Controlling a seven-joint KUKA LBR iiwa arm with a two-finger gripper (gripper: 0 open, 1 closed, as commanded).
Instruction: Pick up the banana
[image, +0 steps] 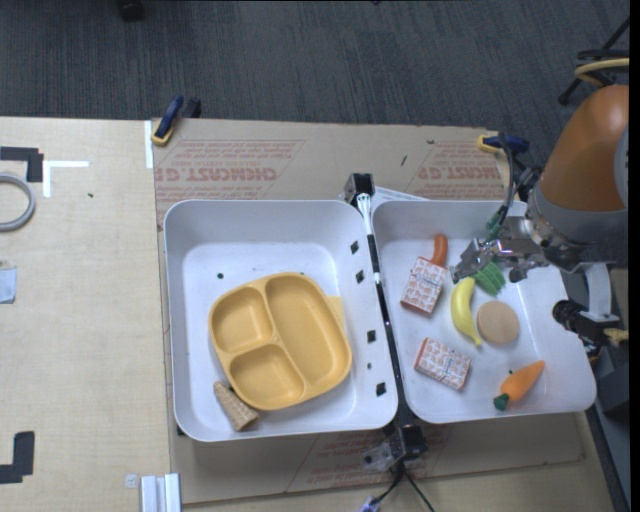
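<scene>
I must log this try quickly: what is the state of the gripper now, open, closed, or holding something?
Gripper: it cannot be told if open or closed; it is above the right bin, near the banana, which lies in the bin.

Lab: taped cardboard bench (230, 160), bins (185, 320)

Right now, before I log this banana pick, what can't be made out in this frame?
- Camera view: the tool's finger state; small and dark.
- Green item beside the banana: partly under the tool, identity unclear.
- Arm: cut off by the right edge.
- Waffle cone: partly under the yellow plate.
</scene>
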